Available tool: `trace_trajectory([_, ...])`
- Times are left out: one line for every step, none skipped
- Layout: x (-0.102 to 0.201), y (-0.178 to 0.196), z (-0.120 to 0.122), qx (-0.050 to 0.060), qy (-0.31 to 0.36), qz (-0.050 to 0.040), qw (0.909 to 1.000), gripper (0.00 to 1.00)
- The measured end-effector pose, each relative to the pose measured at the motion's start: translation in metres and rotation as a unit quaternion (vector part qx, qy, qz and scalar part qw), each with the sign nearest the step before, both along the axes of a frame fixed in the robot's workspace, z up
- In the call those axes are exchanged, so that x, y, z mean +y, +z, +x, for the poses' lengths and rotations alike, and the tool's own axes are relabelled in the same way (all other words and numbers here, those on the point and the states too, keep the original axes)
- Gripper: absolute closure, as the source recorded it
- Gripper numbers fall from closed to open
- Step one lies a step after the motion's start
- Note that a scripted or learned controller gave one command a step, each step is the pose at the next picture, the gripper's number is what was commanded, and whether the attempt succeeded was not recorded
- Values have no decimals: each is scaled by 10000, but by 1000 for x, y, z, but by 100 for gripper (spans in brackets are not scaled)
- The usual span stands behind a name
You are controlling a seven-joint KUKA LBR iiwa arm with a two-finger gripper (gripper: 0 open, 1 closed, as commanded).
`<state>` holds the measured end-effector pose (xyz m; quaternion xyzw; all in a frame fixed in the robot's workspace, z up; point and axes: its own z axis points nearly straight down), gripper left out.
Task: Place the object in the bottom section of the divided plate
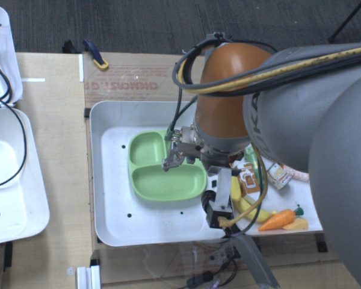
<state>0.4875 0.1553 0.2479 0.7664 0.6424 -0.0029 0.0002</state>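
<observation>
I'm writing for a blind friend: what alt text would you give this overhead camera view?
A grey robot arm with an orange band reaches from the right, its gripper over a green divided plate in a shallow white bin. A toy carrot, a banana and small packets lie at the bin's right side.

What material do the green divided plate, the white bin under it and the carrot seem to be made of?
Green divided plate: probably moulded plastic, matte to satin, judging by its even pastel colour and soft rounded ridges.
White bin: likely plastic or coated metal, smooth; the rounded corners and uniform white suggest it, but the look leaves it open.
Carrot: apparently toy plastic or rubber, with flat, saturated orange colour.
</observation>
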Motion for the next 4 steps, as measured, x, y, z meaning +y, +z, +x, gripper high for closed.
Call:
trace_trajectory([-4,6,22,-2,-1505,-8,9886,0])
trace_trajectory([-5,14,22,18,-1491,-31,9888,100])
trace_trajectory([28,7,-10,0,-1693,-6,9856,100])
trace_trajectory([28,7,-10,0,-1693,-7,9856,0])
